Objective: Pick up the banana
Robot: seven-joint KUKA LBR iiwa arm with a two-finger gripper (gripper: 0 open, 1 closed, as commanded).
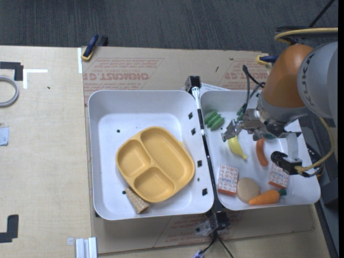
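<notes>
The banana (237, 147) is small and yellow and lies in the right bin (306, 190), left of its middle, pointing down and to the right. My gripper (235, 130) hangs directly over the banana's upper end, at the tip of the grey arm with the orange band (285, 79). The gripper's metal tip meets or overlaps the top of the banana. I cannot make out whether the fruit is actually gripped.
Around the banana lie a green vegetable (214, 120), a red sausage (261, 152), two small cartons (228, 179) (278, 176), a round bun (248, 189) and a carrot (264, 198). The left bin (102, 144) holds a yellow divided plate (155, 163) and a wafer (136, 200).
</notes>
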